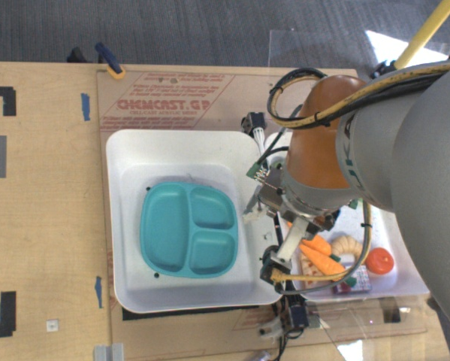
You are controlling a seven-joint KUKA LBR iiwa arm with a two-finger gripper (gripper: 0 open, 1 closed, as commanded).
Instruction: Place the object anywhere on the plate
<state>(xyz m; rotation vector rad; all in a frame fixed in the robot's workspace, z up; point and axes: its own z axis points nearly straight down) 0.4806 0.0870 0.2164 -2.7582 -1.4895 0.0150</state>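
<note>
Plate, teal with three compartments, lies flat in the middle of the left bin, on the view's left of the gripper and apart from it. The gripper hangs over the seam between the bins, at the left edge of the right bin; the wrist hides it, so I cannot tell whether it is clenched, released or grasping anything. A carrot lies just to its right, a beige piece beside that, an orange ball farther right, and a purple item below them.
</note>
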